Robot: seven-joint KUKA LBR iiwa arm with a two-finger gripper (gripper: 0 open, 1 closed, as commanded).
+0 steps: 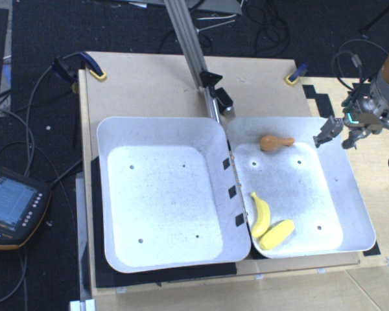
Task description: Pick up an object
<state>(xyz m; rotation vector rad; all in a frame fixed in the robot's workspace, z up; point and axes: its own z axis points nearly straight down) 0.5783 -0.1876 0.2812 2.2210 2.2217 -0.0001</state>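
While the arm [384, 89] reaches in from the right side of the camera view, its gripper [337, 135] hangs over the upper right edge of the right bin [350, 199], with two dark fingers [325, 133] spread apart and nothing between them, so the jaws stand open and bare. Three objects lie in that right bin. A small orange-brown piece shaped like a drumstick [275, 142] rests near the bin's far rim, to the left of the gripper and clearly apart from it. Nearer the front edge, a yellow banana [260, 214] lies curved along the bin's left wall, and just beside its lower end sits a second yellow piece [277, 234] (blunter and oblong, its exact kind hard to tell), touching or nearly touching the banana. To the left stands the left bin [162, 193], its speckled floor white, its right rim overlapping the other bin's left rim where a few black marks [232, 190] run down the seam. Both bins sit on a pale wooden bench [155, 83], and a slanted metal rail [188, 37] crosses above it. A handheld control pendant [11, 206] lies on the dark floor at far left.
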